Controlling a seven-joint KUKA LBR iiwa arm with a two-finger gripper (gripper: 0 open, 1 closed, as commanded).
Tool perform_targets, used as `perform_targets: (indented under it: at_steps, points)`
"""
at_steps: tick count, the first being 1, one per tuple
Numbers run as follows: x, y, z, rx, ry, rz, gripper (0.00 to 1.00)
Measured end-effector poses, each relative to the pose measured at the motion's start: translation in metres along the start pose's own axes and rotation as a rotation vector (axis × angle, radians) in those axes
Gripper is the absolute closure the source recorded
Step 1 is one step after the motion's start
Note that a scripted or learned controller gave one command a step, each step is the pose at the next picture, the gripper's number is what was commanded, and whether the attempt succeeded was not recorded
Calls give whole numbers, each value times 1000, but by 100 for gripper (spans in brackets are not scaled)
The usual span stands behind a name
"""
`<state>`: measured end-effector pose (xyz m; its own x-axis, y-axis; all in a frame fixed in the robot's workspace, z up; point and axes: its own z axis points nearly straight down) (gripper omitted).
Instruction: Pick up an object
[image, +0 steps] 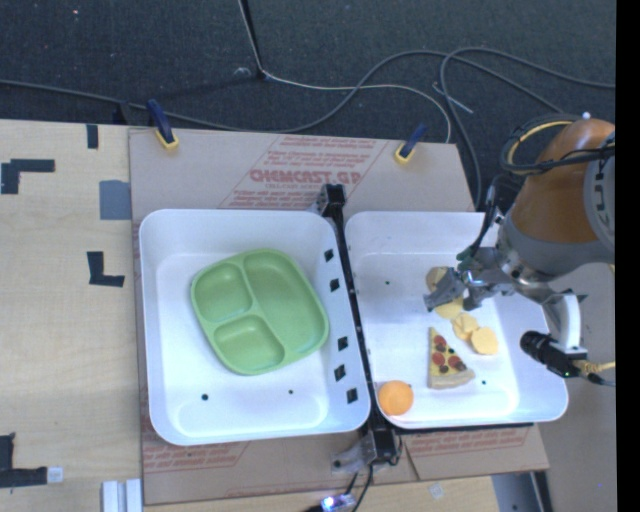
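Hovering low in the right bin (530, 405), the end effector (447, 293) sits over yellow food pieces (470, 330); its grip state I cannot tell. Nothing lifted yet. Pizza slice (447, 360) lies at five o'clock.

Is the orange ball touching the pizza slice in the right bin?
Apart. The camera view shows a strip of white bin floor between the orange ball and the pizza slice.
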<state>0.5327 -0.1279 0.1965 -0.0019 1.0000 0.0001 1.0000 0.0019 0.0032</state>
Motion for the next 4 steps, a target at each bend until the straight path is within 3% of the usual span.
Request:
perform_targets:
  at_steps: [1, 2, 4]
  points:
    - [1, 1, -16, 2, 1, 0, 100]
    - [54, 17, -26, 4, 2, -5, 100]
    - [149, 62, -7, 5, 1, -4, 100]
